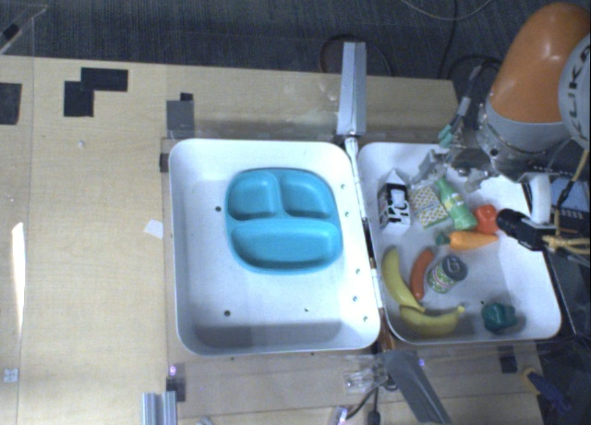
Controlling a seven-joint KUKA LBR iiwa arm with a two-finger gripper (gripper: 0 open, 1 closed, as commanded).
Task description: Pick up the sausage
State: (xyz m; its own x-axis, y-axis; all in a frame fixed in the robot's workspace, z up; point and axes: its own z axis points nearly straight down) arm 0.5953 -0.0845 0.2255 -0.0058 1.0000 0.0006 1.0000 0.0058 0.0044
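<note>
Camera view: small red-orange sausage (421, 272) is lying untouched in right white bin (547, 314) beside yellow banana (406, 294); two-finger gripper (441, 161) is hovering far-side, its opening unclear; pick not started

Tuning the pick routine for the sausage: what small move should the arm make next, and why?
Probably shift the gripper toward the near edge of the right bin: it sits over the far side, while the sausage lies nearer the front, between the banana and the can.

Even, bright overhead light, soft shadows inside the white bins (185, 229), slightly soft, grainy focus throughout.
</note>
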